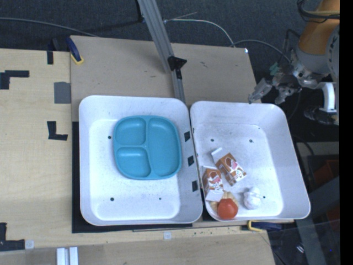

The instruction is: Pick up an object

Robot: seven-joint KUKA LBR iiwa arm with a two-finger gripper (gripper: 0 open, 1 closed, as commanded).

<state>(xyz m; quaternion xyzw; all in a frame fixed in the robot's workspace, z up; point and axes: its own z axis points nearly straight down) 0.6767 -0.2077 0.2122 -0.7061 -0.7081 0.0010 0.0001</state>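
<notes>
Camera view, slanted down on the bench [127, 65]. Two shallow white bins sit edge to edge: the left bin [94, 203] and the right bin [281, 148], both matte plastic with rounded corners and low sloped walls, the floors speckled with small dark marks. In the left bin a teal plate [148, 147] lies flat toward the far edge; it is smooth, rounded-square and split into three compartments, all bare. The loose things to pick from sit bunched at the near-left corner of the right bin, probably because they slid or were dropped there together: two small snack packets [223, 173], flat and crinkled with brown and white print, the one nearer the corner lying against the bin's left wall; a red tomato-like ball [227, 208], round and glossy, touching the near wall; and a small pale rounded lump [252, 198] just beside the ball. Crowding against the walls could make a clean grasp awkward. The gripper [270, 90] hangs just outside the far-right corner of the right bin, well apart from the cluster; its two dark fingers look splayed apart with nothing between them, though they are small and blurred. The arm [320, 32] above is grey with an orange band. A grey metal bar [157, 26] slants across the bench's far edge.
</notes>
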